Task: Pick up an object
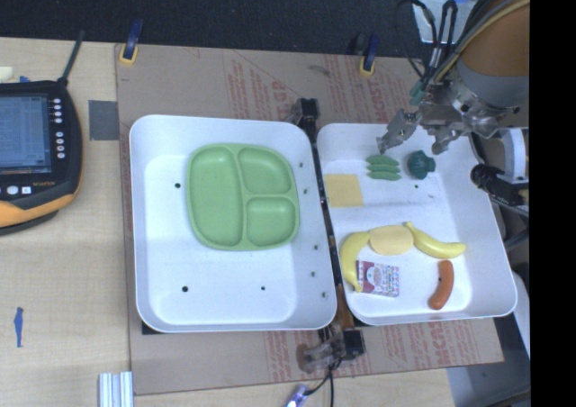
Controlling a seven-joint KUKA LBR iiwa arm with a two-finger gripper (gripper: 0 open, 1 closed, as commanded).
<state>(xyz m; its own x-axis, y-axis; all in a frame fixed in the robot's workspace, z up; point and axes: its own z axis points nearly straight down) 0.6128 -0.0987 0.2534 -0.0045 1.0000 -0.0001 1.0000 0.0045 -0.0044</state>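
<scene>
Gripper is hovering with fingers spread apart, holding nothing, just above the green pea pod at the far end of the right bin. The dark green round piece is sitting just beside the pea pod; descending now risks a finger knocking either one aside.

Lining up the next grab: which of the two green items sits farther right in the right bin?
The dark teal round one; the lighter green pea pod lies left of it.
</scene>
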